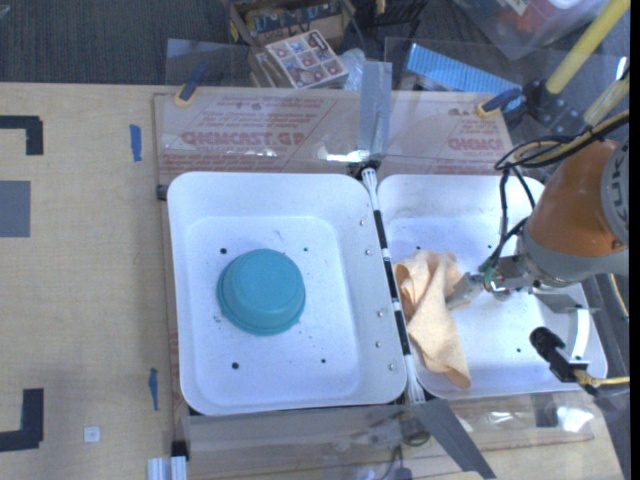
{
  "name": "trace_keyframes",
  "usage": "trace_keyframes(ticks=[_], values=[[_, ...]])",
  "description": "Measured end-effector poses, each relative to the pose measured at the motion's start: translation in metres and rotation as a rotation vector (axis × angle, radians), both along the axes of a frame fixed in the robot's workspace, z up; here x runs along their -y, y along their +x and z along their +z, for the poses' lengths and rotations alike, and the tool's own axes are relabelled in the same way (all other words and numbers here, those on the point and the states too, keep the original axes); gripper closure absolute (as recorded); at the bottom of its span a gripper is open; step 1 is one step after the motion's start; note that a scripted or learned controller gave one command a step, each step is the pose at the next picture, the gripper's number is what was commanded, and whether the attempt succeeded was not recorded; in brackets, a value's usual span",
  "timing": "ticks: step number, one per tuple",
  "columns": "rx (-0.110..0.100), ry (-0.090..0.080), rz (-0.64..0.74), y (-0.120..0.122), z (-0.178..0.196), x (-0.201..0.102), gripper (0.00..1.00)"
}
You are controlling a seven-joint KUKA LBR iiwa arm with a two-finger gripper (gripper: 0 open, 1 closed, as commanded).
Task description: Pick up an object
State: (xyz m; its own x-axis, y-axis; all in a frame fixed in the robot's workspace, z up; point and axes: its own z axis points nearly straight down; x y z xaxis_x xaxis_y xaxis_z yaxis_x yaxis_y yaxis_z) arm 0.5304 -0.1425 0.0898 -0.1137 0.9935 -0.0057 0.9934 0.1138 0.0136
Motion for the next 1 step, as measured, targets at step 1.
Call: trace_keyframes(ticks=[1], values=[[-0.001,0.005,-0.255,0.0488,-0.0002,-0.0464,0.00]])
